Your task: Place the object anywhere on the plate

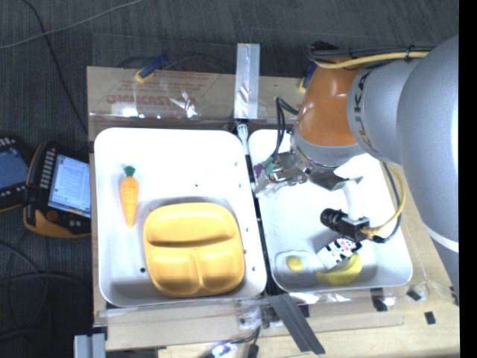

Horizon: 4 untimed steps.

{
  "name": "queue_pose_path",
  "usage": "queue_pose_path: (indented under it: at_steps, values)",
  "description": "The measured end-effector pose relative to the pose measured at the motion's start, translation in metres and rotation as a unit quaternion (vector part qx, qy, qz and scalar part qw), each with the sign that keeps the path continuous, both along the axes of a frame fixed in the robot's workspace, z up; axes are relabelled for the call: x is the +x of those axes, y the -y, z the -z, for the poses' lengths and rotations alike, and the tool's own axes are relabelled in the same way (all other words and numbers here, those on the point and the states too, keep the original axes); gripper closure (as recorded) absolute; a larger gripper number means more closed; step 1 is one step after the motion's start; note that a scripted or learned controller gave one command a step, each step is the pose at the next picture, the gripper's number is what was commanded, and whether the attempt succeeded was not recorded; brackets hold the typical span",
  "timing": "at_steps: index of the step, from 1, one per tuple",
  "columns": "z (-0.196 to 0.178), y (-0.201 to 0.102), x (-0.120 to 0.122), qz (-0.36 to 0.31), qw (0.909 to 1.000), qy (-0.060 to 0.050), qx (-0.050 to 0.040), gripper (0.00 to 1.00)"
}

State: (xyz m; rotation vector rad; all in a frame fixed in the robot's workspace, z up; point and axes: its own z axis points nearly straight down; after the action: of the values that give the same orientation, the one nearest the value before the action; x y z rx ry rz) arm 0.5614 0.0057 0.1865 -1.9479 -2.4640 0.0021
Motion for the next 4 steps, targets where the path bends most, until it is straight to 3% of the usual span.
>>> queue_pose_path:
  at_steps: [1, 2, 3, 4]
  values:
    - [0.003, 0.019, 0.070, 0.009, 1.0000, 0.001, -0.0011, 1.00]
    - [0.003, 0.015, -0.022, 0.011, 0.9999, -0.001, -0.0008, 1.00]
    - [0.003, -0.020, 0.054, -0.043, 0.9991, 0.000, -0.0009, 1.00]
    - [0.003, -0.080, -0.026, -0.089, 0.9960, -0.001, 0.0006, 1.00]
